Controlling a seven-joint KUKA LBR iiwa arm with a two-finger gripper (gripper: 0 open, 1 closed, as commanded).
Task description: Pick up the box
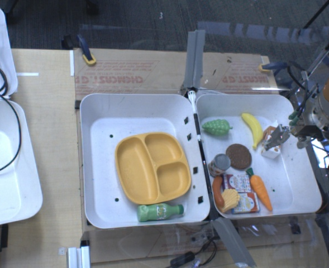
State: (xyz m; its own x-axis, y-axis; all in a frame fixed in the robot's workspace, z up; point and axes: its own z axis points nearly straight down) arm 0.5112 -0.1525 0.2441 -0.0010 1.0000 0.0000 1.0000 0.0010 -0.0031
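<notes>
The box [243, 190] is a flat white and red carton lying at the front of the right bin [290, 177], between an orange-red sausage [217, 190] and a carrot [260, 190]. A yellow ridged chip [229, 198] rests on its front left corner. My gripper [276, 138] hangs over the bin's right middle, up and to the right of the box and well apart from it. It sits right by a small white and brown item [270, 148]. The grey arm [320, 119] comes in from the right edge.
The right bin also holds a green bumpy fruit [217, 128], a banana [253, 128], a brown disc [239, 156] and a small grey can [221, 162]. In the left bin [97, 149] lie a yellow divided plate [152, 166] and a green bottle [160, 211].
</notes>
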